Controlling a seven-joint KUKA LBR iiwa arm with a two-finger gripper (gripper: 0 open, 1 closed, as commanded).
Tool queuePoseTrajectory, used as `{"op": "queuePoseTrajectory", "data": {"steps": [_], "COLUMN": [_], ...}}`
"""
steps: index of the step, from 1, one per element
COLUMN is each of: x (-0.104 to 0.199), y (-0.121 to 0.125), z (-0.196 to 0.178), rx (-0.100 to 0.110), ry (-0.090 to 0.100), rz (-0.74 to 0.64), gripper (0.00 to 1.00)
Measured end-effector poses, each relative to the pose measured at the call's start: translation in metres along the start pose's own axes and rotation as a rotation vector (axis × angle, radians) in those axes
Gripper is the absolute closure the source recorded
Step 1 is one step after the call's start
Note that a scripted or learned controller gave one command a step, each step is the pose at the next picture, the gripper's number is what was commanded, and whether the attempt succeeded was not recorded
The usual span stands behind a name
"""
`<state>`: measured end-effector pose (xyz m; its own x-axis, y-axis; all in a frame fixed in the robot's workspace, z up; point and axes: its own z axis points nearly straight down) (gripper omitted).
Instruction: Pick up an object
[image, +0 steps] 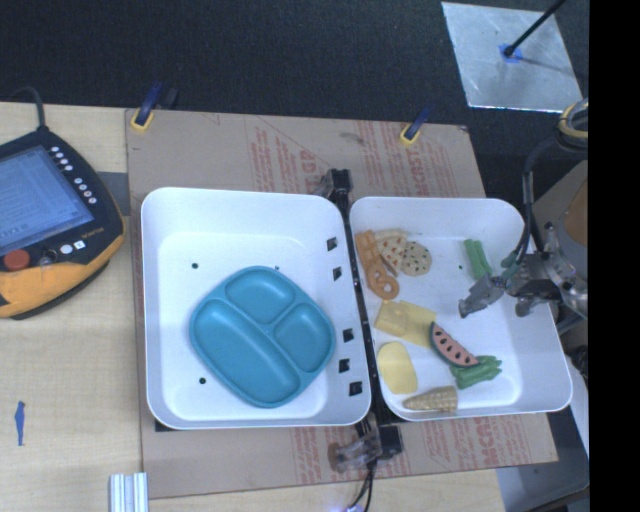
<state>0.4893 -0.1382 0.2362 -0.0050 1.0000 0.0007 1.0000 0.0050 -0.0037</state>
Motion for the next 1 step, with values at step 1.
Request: {"op": "queuePoseTrajectory", "data": {"steps": [1], "x": [0.0226], "y": [0.0412], "z": [0.0603], "rx": [0.003], "ry": [0.0], "rz": [-0.004], "gripper": [0.0]}}
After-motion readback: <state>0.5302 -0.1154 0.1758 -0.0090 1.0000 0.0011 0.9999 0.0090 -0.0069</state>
